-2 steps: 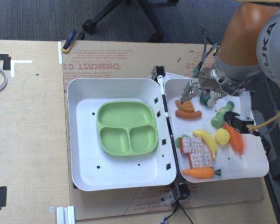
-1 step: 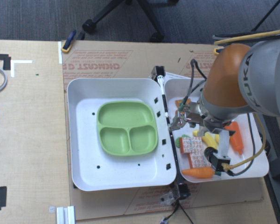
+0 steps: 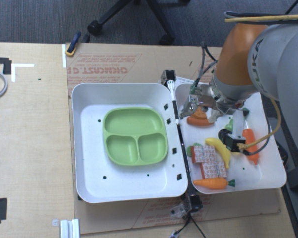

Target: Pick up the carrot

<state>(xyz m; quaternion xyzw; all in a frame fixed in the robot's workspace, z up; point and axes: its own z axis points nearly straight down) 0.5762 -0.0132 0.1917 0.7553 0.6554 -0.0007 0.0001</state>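
An orange carrot [image 3: 211, 183] with a green stub lies along the front wall of the right bin [image 3: 268, 177]. A second long orange-red vegetable [image 3: 250, 144] lies by that bin's right side. My gripper [image 3: 200, 111] hangs over the bin's back left part, far from the front carrot. It is open, with its fingers either side of a small lumpy orange thing [image 3: 198, 120] that rests on the bin floor. Nothing is lifted.
A yellow banana [image 3: 219, 149] and a red-and-white box [image 3: 209, 161] lie mid-bin, between the gripper and the front carrot. The left bin [image 3: 84, 133] holds a green divided plate [image 3: 135, 135]. The bench lies around both bins.
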